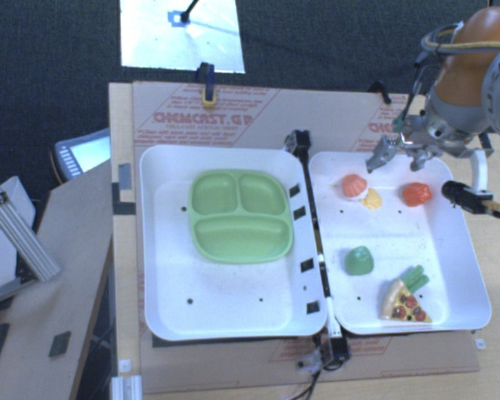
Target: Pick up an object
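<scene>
End effector [397, 153] spread open, holding nothing — hovers over right bin [458, 248] far rim. Nearest targets just below: orange shell [354, 185] toward its left finger, red piece [416, 193] toward its right.

Two white bins [162, 307] are seen on a tan board printed with red lettering [204, 117]. A pale green divided plate [240, 216] is shown in the left bin. In the right bin, an orange-pink piece [354, 186], a small yellow piece [372, 198], a red-orange piece [416, 193], a green lump [359, 260] and a pizza slice [405, 304], tan with red dots and a green end, are seen.
</scene>
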`<state>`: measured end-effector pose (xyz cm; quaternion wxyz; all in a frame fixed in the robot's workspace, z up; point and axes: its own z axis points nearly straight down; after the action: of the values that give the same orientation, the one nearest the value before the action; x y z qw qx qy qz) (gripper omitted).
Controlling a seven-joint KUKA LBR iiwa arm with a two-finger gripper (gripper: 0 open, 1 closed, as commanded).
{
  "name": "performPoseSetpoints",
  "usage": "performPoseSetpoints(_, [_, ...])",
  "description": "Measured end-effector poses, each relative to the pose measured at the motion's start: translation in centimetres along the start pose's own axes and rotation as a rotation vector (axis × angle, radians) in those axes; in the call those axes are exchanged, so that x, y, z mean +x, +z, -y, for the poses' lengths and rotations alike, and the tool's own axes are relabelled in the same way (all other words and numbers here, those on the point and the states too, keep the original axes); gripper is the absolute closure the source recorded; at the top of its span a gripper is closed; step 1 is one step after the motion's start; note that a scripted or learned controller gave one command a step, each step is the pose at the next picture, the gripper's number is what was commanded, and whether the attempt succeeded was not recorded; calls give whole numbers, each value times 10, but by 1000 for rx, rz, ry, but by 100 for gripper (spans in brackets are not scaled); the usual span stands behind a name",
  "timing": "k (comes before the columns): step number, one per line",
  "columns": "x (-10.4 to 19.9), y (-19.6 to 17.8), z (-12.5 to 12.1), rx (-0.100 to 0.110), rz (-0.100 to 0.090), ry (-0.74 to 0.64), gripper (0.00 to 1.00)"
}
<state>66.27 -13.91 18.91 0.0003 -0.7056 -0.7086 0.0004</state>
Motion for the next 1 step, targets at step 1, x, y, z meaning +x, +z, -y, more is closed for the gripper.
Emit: performPoseSetpoints(1, [-1,62,1,1,-1,2,0])
